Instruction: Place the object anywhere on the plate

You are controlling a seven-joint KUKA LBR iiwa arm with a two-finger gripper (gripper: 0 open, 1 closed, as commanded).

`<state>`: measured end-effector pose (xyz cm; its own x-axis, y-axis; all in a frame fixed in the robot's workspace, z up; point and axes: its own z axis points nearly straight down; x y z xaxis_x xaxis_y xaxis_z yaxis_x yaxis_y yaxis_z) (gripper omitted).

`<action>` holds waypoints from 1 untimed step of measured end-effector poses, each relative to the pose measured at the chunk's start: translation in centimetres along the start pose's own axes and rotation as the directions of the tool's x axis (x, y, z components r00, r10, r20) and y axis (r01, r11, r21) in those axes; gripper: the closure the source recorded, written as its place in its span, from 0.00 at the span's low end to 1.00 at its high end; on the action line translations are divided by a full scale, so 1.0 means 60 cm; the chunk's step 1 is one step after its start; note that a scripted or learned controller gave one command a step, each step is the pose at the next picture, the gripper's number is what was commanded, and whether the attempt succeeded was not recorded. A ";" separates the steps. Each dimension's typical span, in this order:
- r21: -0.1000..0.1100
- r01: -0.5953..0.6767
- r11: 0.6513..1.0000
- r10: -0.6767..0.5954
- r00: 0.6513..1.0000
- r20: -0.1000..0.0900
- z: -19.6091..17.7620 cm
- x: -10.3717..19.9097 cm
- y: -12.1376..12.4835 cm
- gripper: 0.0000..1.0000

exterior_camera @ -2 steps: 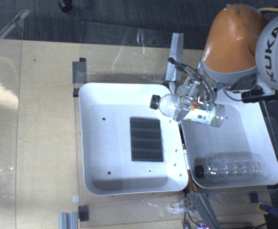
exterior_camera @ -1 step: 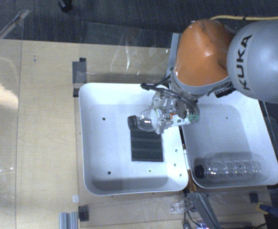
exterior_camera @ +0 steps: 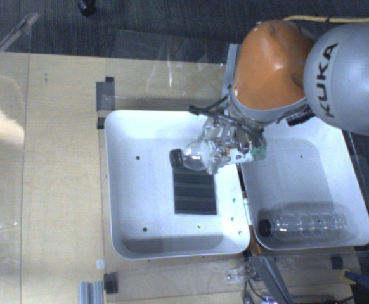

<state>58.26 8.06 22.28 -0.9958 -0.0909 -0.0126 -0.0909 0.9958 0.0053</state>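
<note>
Claw (exterior_camera: 200, 159) hanging over the left bin (exterior_camera: 127, 189), grip unreadable; you're wanting it centred above the dark ribbed plate (exterior_camera: 194, 194) before releasing.

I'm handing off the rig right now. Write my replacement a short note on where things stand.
Hand: over the left bin, at the top end of the black plate; grip state unclear.
Small clear object: beside the hand at the plate's top edge.
Clear plastic bottle: lying in the right bin.
Done: arm is at the plate.
Left: confirm the object rests on the plate, then withdraw.
</note>
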 end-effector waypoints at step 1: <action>0.002 0.205 0.979 -0.205 0.979 -0.003 -0.020 -0.095 -0.030 1.00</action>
<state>64.06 6.76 23.55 -0.9561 -0.2927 -0.0105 -0.2928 0.9562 0.0008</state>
